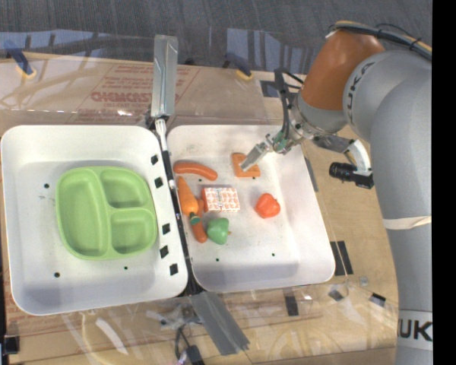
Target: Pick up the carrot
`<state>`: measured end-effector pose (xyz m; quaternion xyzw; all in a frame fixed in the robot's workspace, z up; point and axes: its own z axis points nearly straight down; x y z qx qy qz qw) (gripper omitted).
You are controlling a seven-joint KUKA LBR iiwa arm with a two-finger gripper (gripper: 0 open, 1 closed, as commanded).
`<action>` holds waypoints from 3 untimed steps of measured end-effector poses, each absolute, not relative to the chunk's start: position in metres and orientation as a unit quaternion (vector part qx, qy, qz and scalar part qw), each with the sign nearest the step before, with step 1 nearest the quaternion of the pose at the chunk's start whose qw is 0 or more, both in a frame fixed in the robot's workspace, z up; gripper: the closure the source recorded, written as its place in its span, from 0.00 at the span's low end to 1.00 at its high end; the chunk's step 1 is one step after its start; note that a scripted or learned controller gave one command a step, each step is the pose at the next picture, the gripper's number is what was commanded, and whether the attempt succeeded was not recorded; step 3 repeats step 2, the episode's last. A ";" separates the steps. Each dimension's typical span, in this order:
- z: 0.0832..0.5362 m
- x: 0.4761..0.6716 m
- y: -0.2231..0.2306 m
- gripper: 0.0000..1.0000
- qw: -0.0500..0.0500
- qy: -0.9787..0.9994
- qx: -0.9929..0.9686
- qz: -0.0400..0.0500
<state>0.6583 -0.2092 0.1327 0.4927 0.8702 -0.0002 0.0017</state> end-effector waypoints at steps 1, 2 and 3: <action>0.209 0.659 -0.209 0.00 0.003 0.943 0.332 0.000; 0.104 0.648 -0.181 0.00 0.002 0.965 0.262 0.000; 0.104 0.648 -0.181 0.00 0.002 0.965 0.262 0.000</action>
